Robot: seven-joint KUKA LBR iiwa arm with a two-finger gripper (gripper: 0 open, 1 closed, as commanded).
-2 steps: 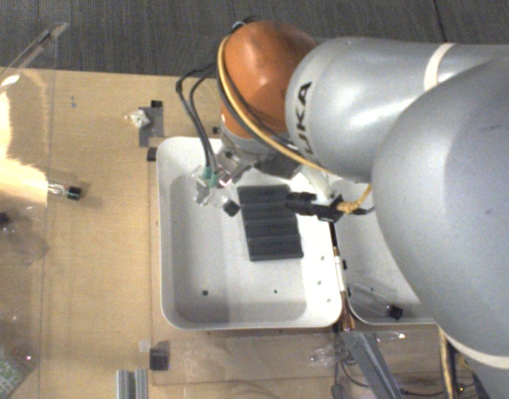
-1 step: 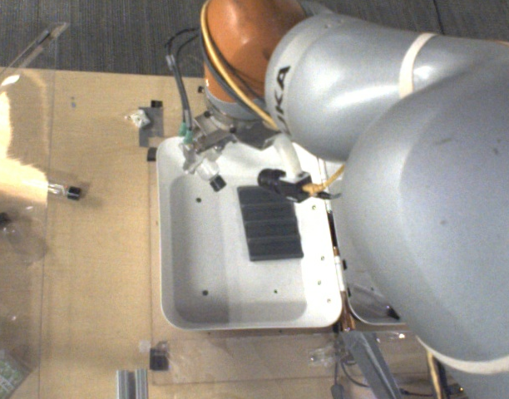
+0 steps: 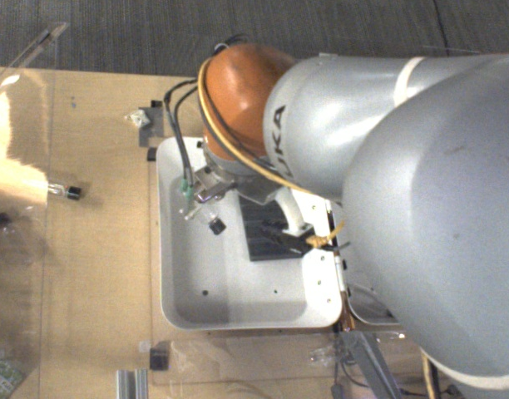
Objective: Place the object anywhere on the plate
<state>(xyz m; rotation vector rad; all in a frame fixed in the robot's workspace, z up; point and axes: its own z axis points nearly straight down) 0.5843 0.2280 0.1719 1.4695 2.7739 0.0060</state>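
The left white bin (image 3: 175,298) lies under my arm. A dark grey square plate (image 3: 259,235) rests flat on its floor toward the right, its far and right parts hidden by the wrist. My gripper (image 3: 198,199) hangs over the bin's upper left part, just left of the plate. A small black object (image 3: 216,225) sits right beside the gripper's tip, near the plate's left edge. Whether it is between the fingers or resting on the bin floor cannot be told from this angle.
The grey arm with its orange band (image 3: 238,81) covers the right half of the view and most of the second bin (image 3: 367,310). On the wooden bench to the left lie small dark bits (image 3: 72,193). A black block (image 3: 159,357) sits below the bin.
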